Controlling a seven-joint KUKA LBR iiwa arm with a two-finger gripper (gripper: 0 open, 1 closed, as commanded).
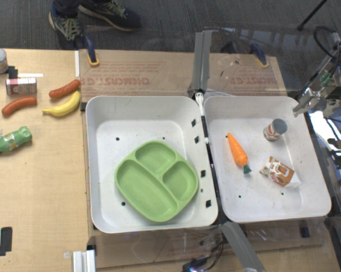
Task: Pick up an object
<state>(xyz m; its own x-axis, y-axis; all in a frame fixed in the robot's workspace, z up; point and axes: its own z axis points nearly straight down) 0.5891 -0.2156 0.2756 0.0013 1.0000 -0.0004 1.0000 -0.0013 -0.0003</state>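
Carrot (pixel 237 150), small can (pixel 275 129), printed carton (pixel 279 172) in right bin (pixel 315 205), lettering unreadable, end effector (pixel 308 102) state indiscernible.

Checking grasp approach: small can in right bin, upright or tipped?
Tipped. The can lies on its side on the right bin floor, grey end facing up-right, near the carrot.

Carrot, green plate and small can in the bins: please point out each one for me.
carrot (pixel 237 149), camera view, middle of its orange body.
green plate (pixel 156 181), camera view, ridge where its three compartments meet.
small can (pixel 275 128), camera view, its side near the grey top.
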